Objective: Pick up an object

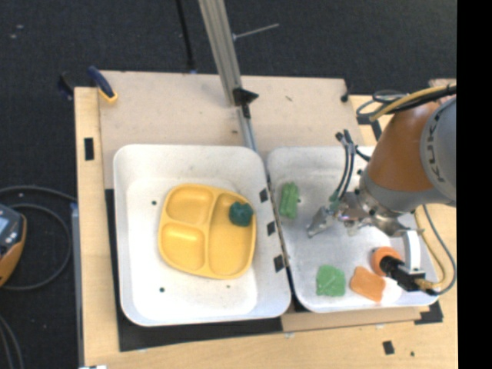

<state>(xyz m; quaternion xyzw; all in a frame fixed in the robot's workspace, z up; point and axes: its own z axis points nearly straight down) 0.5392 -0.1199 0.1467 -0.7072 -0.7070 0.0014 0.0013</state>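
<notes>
Left of centre: yellow plastic divided plate [206, 231] in the left white bin [138, 175], with a dark green rounded lump [241, 214] resting in its upper right compartment. Right of that, in the right white bin [307, 164]: a light green oblong block [289, 200] by the bin's left wall, a flat light green piece [331, 280] lower down, an orange wedge-shaped piece [367, 283] just beside it. Likely light, soft, foam-like and a little squashy; best taken across the narrow sides, no risk of breakage. Centre right: gripper [326, 220] low over the bin floor between the oblong block and the flat piece, fingers a little apart, nothing between them. Grey arm with orange band slanting in from the right edge, wrist tipped down and leftward.
</notes>
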